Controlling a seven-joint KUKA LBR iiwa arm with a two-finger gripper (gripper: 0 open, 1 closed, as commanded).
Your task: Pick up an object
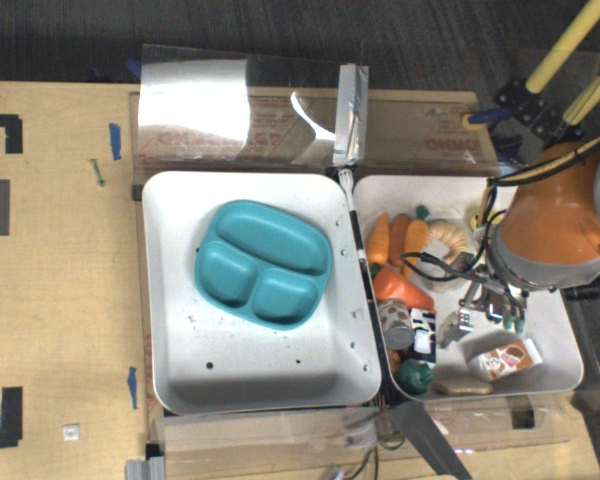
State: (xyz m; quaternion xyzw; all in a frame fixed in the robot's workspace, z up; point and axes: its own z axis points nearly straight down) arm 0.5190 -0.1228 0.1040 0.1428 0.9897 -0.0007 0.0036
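Bench (50,268): tan top with black corner marks along its left edge and blue tape tabs; two shallow white bins side by side toward its right.

Left bin (180,368): holds one teal divided tray (264,261), three compartments, set slightly above the bin's middle. Bare floor lies all around the tray, widest along the bin's near edge and left corners.

Right bin (565,363): crowded along its left wall. Two orange carrots (380,238) stand near the far left corner, a tan shell-shaped piece (450,235) just beside them; an orange cone-shaped piece (402,288) lies below them; a small can (395,318) and a black-and-white packet (423,330) lie further toward the near edge; a dark green ball (414,374) sits at the near left corner. A small white carton with an orange label (502,360) lies near the near edge, with bare floor to its right.

Arm (555,228): orange band over the right bin's right side, cables trailing to the far right corner.

Gripper (485,310): low over the bin's middle, between the packet and the carton, just above the carton. Whether it is parted or closed cannot be told, and nothing can be seen held in it.
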